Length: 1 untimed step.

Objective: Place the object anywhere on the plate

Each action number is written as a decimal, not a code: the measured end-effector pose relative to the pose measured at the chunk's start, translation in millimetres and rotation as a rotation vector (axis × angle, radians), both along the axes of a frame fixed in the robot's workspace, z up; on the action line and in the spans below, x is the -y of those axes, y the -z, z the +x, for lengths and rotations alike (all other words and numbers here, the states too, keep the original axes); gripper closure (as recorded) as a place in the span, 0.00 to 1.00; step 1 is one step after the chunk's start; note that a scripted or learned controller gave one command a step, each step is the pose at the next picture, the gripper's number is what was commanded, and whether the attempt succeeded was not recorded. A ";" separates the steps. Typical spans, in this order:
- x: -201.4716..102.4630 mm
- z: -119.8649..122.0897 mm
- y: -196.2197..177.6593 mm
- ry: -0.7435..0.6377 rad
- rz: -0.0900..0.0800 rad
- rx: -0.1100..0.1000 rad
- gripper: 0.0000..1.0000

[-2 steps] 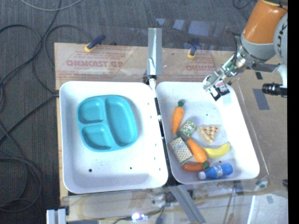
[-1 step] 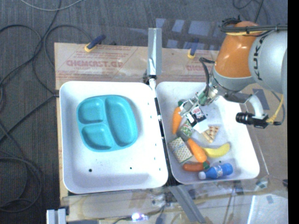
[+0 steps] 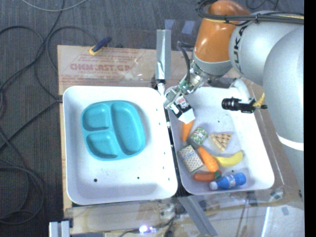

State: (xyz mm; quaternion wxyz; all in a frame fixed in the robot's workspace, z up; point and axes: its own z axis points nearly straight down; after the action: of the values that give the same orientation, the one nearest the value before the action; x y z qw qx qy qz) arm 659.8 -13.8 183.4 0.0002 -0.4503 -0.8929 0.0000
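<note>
The arm [image 3: 256, 38] comes in from the right and leans over the top left corner of the right bin [image 3: 261, 174]. Its claw [image 3: 178, 102] hangs low there, close to the wall between the two bins. I cannot tell from here how wide the claw is, or if it has hold of anything. A small white and black block sits right at its tip.

The plate [image 3: 114, 129] is blue, with three parts, and it lies flat in the left bin [image 3: 74, 181]. Nothing sits on it.

The toys are all in the right bin, in a heap near its left side. A carrot [image 3: 186, 131] lies just under the claw. Next to it is a small can [image 3: 198, 137]. Below that are a checked box [image 3: 189, 158] and a second carrot [image 3: 208, 160]. A slice of pizza [image 3: 221, 140] lies to the right, with a banana [image 3: 230, 158] under it. At the front are a red sausage [image 3: 204, 176] and a blue bottle [image 3: 229, 181].
</note>
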 end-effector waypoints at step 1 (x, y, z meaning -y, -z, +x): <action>-55.0 -29.9 0.2 -0.034 0.000 -0.001 1.00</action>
State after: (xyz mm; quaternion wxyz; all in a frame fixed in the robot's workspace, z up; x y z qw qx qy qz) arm 629.9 41.2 183.2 0.0007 -0.4349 -0.9005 0.0004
